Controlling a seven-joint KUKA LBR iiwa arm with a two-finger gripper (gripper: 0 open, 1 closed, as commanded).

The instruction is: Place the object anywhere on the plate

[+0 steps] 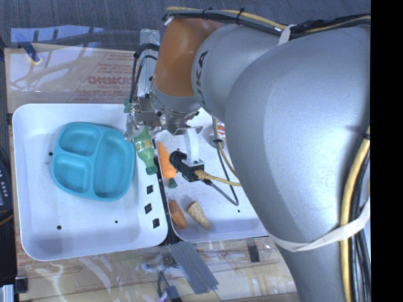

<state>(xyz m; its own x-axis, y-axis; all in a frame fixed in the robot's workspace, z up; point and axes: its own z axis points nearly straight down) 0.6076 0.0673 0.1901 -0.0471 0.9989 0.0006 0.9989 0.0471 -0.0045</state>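
the gripper (pixel 143 137) sits just right of the blue plate (pixel 93 161), its fingers clenched on a green object (pixel 146 151) — the carry step, it seems. next it wants shifting left over the plate, then a release.

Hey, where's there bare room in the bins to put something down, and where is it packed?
Bare floor lies in the left bin in front of the blue plate, down to the near rim. The plate's three compartments hold nothing. It is crowded along the wall between the bins: green item, carrot, and two food pieces under the arm.
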